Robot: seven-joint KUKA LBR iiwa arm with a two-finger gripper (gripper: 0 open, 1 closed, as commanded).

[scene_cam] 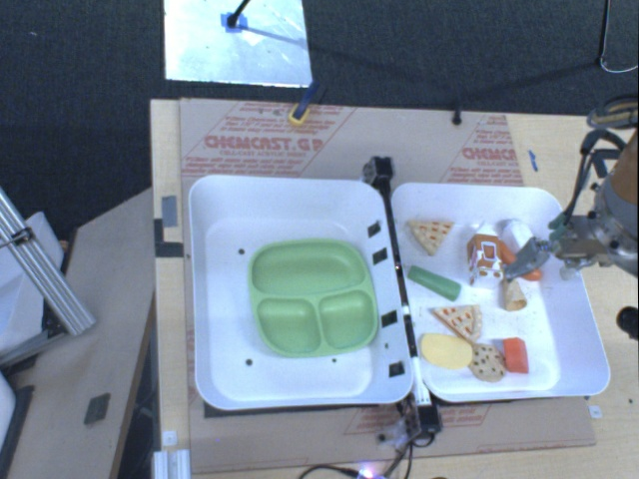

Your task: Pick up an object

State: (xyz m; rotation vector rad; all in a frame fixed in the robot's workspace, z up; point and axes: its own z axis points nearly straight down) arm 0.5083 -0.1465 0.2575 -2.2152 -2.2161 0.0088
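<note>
The end effector [529, 257] is reaching in from the right over the right bin [574, 312], hovering low among the toy foods there, but I cannot tell whether it is released or clenched, and nothing is visibly being carried, so the pick is looking not yet done. Taking the green cylinder [433, 282] near the bin's middle as landmark: a pizza slice [431, 235] is lying just above it, a small toy house [485, 255] is standing to its right, close beside the end effector, with an ice-cream cone [514, 294] just below that. A second pizza slice [458, 319] is sitting below-right of the cylinder, then a yellow piece [445, 350], a cookie [488, 363] and an orange block [515, 354] lower still. Well left of the cylinder, the left bin [215, 267] is holding a green divided plate [312, 297]. On the tabletop [165, 138], the protective sheet is reading "CHEMCAST GP" [262, 141] in red print, repeated at upper right.
</note>
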